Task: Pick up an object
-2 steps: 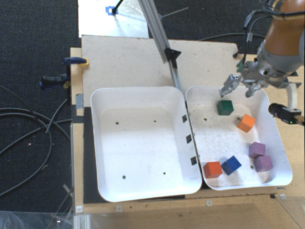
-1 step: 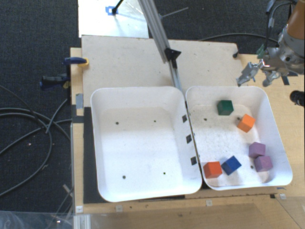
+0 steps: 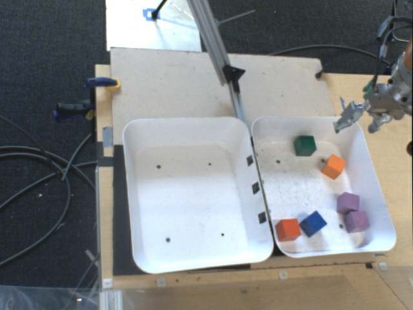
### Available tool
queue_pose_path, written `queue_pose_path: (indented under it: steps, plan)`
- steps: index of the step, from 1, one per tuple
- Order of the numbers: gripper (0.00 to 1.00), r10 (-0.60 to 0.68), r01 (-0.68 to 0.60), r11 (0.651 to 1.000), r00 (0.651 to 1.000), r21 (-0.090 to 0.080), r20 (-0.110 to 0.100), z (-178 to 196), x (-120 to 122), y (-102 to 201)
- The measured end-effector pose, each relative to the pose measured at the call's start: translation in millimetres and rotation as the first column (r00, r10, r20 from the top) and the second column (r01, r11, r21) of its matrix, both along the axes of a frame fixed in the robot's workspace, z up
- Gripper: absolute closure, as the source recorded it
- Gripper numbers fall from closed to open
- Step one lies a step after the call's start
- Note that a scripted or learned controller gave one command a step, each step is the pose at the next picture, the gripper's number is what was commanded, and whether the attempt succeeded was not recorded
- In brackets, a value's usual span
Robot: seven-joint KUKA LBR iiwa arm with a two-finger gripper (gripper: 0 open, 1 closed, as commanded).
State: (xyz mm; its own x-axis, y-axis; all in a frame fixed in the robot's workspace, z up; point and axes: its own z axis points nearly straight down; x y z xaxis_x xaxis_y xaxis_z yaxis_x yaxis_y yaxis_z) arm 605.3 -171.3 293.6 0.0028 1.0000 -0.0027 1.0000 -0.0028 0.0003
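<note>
The tool (image 3: 361, 115) hangs at the right side of the camera view, over the far right corner of the right bin (image 3: 377, 196), with its two fingers spread apart and nothing between them. One finger (image 3: 346, 116) points down toward the bin's far rim, the other (image 3: 376, 123) sits just outside the bin's right wall. The arm (image 3: 401, 76) enters from the right edge. Inside the right bin lie six small blocks. A green block (image 3: 304, 145) sits near the far wall, closest to the tool but apart from it. An orange block (image 3: 333, 166) lies just in front and to the right of the green one. Two purple blocks sit near the right wall, one purple block (image 3: 348, 202) touching or nearly touching the other purple block (image 3: 356, 221) in front of it. Near the front wall a blue block (image 3: 313, 223) lies just beside a red block (image 3: 288, 229), which sits close to the bin's left wall. The left bin (image 3: 148, 173) stands side by side with the right one on the bench (image 3: 168, 82). A metal rod (image 3: 210, 31) slants across the far part of the bench toward the seam between the bins. Blue clamps (image 3: 84, 99) grip the bench's left edge, and cables (image 3: 39, 166) trail over the dark floor.
</note>
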Motion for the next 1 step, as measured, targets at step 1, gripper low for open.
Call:
queue_pose_path:
  steps: [1]
  plan:
    - [0.00, 0.004, -0.004, 1.000, 1.000, -0.001, 0.004, -171.4, -6.1, -15.1]
